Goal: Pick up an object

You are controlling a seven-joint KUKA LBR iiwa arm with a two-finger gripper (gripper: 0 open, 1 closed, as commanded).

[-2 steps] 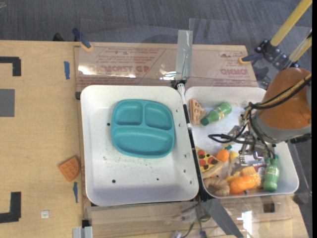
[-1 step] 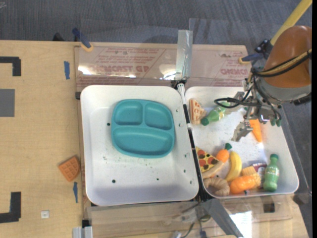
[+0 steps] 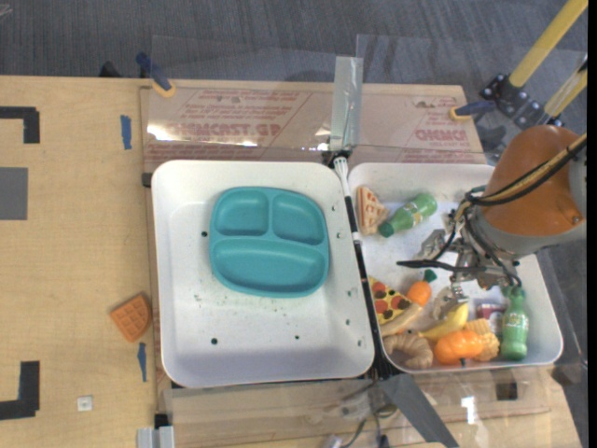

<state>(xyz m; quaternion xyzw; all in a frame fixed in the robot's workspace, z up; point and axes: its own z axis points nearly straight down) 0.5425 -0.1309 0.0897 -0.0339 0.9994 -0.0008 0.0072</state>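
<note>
The tool (image 3: 464, 267) hangs low over the right bin (image 3: 552, 317), below the arm's orange band (image 3: 534, 192); whether it is open or closed cannot be told amid cables and linkage. Toy food crowds the bin's near half: a banana (image 3: 451, 321) just under the tool, a carrot (image 3: 420, 292) to its left, an orange piece (image 3: 464, 346), a green bottle (image 3: 514, 325) and a pizza slice (image 3: 392, 305). Farther back lie a second green bottle (image 3: 409, 215) and a waffle (image 3: 370, 209). The left bin (image 3: 177, 278) holds a teal divided plate (image 3: 270, 241). A second waffle (image 3: 131, 316) lies on the table (image 3: 65, 250).
</note>
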